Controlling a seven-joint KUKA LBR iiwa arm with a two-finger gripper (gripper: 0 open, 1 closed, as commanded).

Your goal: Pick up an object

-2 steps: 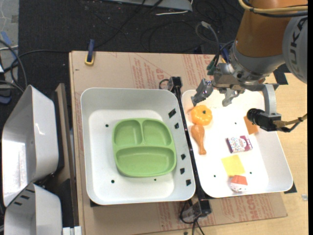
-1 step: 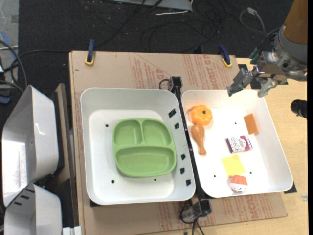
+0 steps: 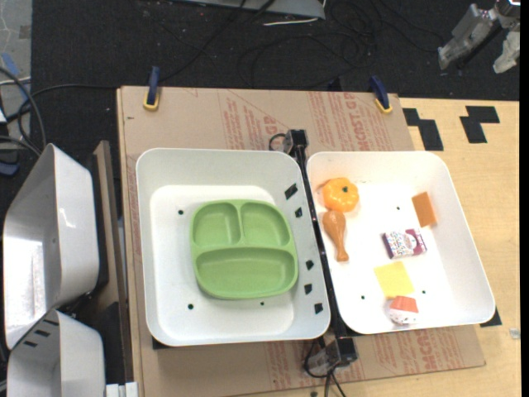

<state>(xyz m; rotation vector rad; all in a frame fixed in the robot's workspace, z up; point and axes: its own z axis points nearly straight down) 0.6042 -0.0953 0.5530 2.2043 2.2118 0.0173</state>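
My jaws [image 3: 483, 35] hang off the worktop, up beyond the right bin [image 3: 463, 213]; whether they stand wide or narrow I cannot tell. Nothing is picked yet, I judge. The orange pumpkin [image 3: 340, 195] lies well below and left of them. Next: descend over it, squarely.

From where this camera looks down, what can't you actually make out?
- Gripper, camera view: cut off by the top-right edge and blurred, so the fingers' state is unclear.
- Small purple packet in the right bin: its print is too small to read.
- Red-and-white item near that bin's front wall: too small to identify.
- Green divided plate in the left bin: whatever lies under it is hidden.
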